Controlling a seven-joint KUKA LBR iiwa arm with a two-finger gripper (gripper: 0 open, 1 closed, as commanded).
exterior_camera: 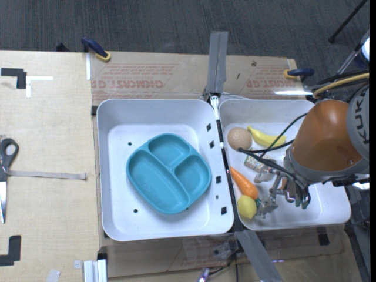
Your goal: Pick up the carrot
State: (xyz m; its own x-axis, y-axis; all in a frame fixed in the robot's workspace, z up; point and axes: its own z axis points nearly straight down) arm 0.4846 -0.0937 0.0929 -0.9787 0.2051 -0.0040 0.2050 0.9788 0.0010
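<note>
Lying diagonal, carrot [244, 183] tip points upper-left; jaws' state can't tell.

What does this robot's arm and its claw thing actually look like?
The arm is grey with a glossy orange band above the wrist and part of dark lettering on its side. Black and yellow cables run beside it. The gripper is small, bare silvery metal with thin wires.

— What escapes us here?
— The grey arm with the orange band [329, 140] hides the right white bin's [329, 213] far-right floor, and we lose the arm itself at the frame's right edge.
— And the jaws?
— Too small and cluttered for us to tell how they stand; the metal scissors [6, 157] are clipped at the left edge.
</note>
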